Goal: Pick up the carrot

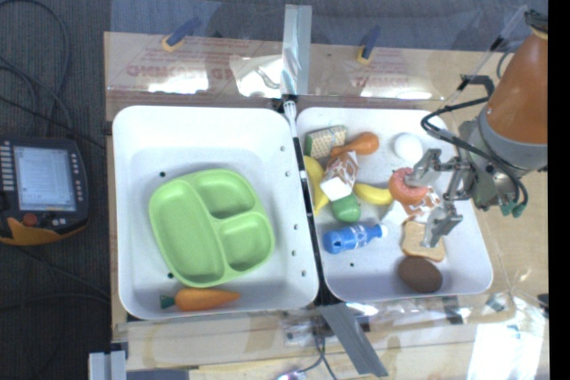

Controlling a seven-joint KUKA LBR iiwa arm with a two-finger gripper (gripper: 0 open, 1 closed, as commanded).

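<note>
Well, worktop (125, 58): a brown board carrying 2 shallow white bins side by side.
Left bin (142, 138): holds a green divided plate (211, 227) in the middle.
Right bin (472, 258): crowded with toy food, among them a yellow banana (372, 192), a blue bottle (352, 238), a white egg (408, 145), a slice of toast (422, 241) and a brown lump (419, 274) near the front corner.
Arm (521, 102): grey with an orange band, reaching in from the right over the right bin.
Hand (435, 196): hanging over the right side of the right bin, above the toast and a red piece (408, 185); its fingers look spread fairly wide, and I see nothing caught between them.
Carrot (201, 299): orange with a green tip, lying flat along the front wall of the left bin, just in front of the plate and well apart from the hand.
Step in hand: by my reading, the approach has not begun, since the hand is over the wrong bin.
Next move: I'd say it must cross the divider to the left bin's front edge, line its fingers across the carrot's width, and drop low without snagging the bin wall or the plate rim.
</note>
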